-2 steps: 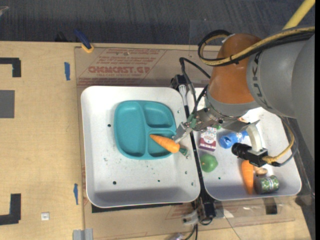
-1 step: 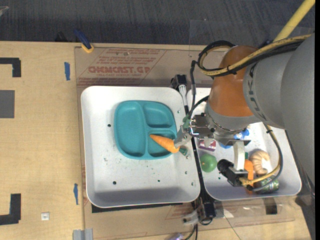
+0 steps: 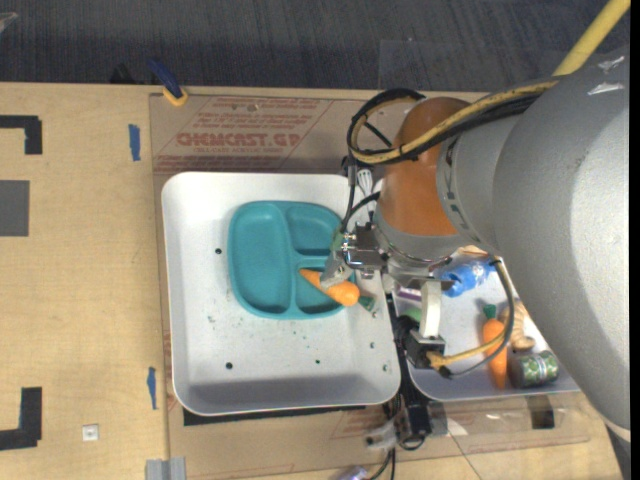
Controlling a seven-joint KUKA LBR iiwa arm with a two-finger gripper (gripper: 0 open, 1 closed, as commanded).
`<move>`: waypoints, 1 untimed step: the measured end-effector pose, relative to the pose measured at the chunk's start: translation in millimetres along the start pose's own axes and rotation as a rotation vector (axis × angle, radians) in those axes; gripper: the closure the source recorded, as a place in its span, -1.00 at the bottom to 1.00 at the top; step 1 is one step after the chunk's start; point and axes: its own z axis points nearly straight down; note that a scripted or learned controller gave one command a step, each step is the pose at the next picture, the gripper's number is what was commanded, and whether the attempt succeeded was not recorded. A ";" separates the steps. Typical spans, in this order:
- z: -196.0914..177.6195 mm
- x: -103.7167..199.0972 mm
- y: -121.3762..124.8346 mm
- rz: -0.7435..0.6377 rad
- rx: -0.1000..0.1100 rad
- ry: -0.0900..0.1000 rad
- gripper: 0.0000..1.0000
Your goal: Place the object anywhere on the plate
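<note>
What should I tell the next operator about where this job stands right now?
Gripper: low over the right edge of the teal plate, at the orange carrot. The view does not settle whether it has hold of the carrot.
Carrot: on or just above the plate's lower right compartment, at its rim.
Plate: in the left bin, flat.
Right bin: holds a blue item, another orange piece and a green can.
Done: carrot brought to the plate.
Left: confirm the carrot rests on the plate, release, and lift the arm away.
</note>
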 end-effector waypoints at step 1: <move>-7.7 -23.8 1.8 0.024 0.003 -0.036 1.00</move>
